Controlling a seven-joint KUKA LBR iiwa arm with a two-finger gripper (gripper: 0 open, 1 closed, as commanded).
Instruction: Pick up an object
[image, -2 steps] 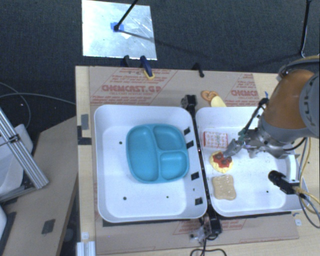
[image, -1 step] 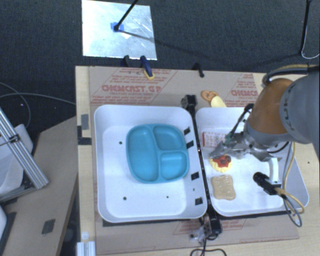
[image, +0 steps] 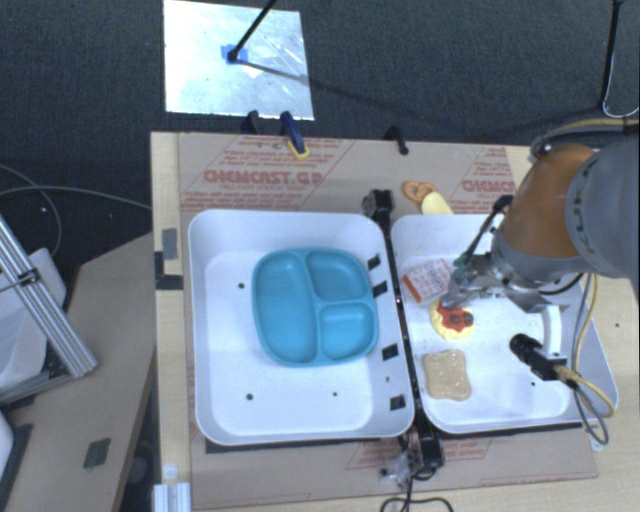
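Beneath claw (image: 458, 299): yellow-red toy (image: 453, 321)

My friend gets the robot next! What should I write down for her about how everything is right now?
Pincer: down in the right bin, right over the yellow and red toy. Whether it has caught the toy cannot be seen from this view.
Right bin also holds a red and white packet, a tan bread-shaped piece and a yellow piece at the far edge.
Left bin: holds the blue divided plate.
Done: the arm has reached a toy.
Left: close on it, lift it and check it really comes up.
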